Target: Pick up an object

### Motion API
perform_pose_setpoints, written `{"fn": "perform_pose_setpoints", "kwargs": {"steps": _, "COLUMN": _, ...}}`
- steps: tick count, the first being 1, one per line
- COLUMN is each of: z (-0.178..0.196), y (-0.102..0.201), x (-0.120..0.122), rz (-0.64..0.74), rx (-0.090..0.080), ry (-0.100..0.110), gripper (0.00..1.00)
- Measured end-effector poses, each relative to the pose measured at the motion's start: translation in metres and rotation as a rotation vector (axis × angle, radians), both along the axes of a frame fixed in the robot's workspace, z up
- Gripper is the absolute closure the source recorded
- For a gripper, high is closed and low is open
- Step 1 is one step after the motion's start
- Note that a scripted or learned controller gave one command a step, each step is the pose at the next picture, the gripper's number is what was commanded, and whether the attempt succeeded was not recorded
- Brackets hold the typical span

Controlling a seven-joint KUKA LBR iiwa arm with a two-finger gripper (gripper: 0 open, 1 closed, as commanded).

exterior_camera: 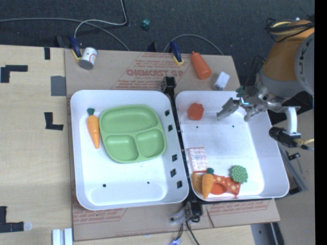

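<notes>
Gripper (238,109) spread open and holding nothing above right bin (265,152), red toy (195,111) just left, toy carrot (207,184) near front

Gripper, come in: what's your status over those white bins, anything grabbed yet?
Gripper open, nothing between fingers, over right bin. Nearest object: red toy, to its left in the view, untouched. Nothing between them.

1. Pale green sectioned plastic plate (134,133) in the shallow white left bin (82,152).
2. Orange toy carrot with a green top (93,129).
3. Small red block (195,111).
4. Round green knobbly toy (238,174).
5. Brown cardboard sheet with red lettering (148,73).
</notes>
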State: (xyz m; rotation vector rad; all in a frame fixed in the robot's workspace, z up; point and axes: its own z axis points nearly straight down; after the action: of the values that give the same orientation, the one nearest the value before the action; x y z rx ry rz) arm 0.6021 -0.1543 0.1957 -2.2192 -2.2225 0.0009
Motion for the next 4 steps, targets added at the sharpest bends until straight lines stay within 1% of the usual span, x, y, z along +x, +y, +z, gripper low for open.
{"fn": "perform_pose_setpoints", "kwargs": {"steps": 1, "z": -0.110, "y": 0.043, "x": 0.048, "rz": 0.001, "rx": 0.000, "ry": -0.002, "gripper": 0.00}}
{"fn": "perform_pose_setpoints", "kwargs": {"steps": 2, "z": -0.110, "y": 0.051, "x": 0.067, "rz": 0.000, "rx": -0.001, "ry": -0.003, "gripper": 0.00}}
{"fn": "perform_pose_setpoints", "kwargs": {"steps": 3, "z": -0.110, "y": 0.055, "x": 0.039, "rz": -0.001, "rx": -0.002, "ry": -0.003, "gripper": 0.00}}
{"fn": "perform_pose_setpoints", "kwargs": {"steps": 4, "z": -0.111, "y": 0.055, "x": 0.067, "rz": 0.001, "rx": -0.001, "ry": -0.003, "gripper": 0.00}}
